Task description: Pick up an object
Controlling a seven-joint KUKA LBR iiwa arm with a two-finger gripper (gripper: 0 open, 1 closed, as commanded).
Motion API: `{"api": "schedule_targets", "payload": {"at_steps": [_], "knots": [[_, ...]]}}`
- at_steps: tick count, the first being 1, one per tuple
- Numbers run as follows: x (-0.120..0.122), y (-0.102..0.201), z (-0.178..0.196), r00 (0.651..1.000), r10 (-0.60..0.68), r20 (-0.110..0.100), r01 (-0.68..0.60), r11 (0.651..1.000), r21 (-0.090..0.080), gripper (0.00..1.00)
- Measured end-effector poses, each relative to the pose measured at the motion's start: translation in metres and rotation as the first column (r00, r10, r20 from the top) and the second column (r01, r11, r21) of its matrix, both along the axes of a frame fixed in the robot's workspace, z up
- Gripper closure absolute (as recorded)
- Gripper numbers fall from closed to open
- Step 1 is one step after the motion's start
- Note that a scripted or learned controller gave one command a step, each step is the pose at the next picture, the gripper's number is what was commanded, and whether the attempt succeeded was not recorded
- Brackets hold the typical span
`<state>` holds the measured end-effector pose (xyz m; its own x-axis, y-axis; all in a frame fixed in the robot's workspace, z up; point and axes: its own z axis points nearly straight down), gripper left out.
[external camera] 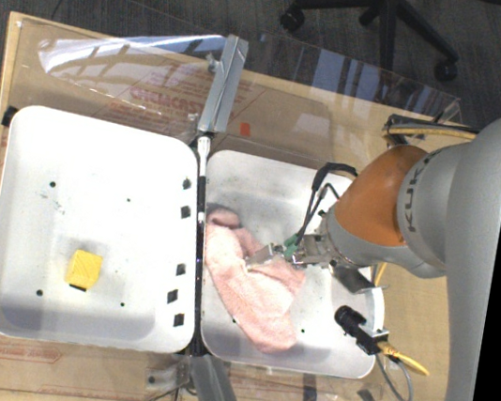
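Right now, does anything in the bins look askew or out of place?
Nothing is damaged or spilled. The pink cloth lies crumpled in the right bin, bunched against the divider, with the hand at its upper edge.

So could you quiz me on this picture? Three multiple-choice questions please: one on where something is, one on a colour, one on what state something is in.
1. Where does the small block lie?
A. In the left bin
B. In the right bin
C. On the floor

2. What colour is the cloth?
A. Blue
B. Pink
C. Green

3. How does the cloth lie?
A. Neatly folded in a square
B. Hanging over the bin's rim
C. Crumpled on the bin floor

Answers:
1. A, the yellow block sits low in the left bin.
2. B, the cloth in the right bin is pale pink.
3. C, it lies bunched in uneven folds, with the gripper at its upper edge.
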<state>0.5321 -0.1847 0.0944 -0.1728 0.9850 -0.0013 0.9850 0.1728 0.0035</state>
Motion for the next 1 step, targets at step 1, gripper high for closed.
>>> {"api": "schedule_targets", "payload": {"at_steps": [1], "knots": [[0.0008,0.0010,0.0102,1.000,0.005,0.000,-0.005,1.000,0.001,1.00]]}}
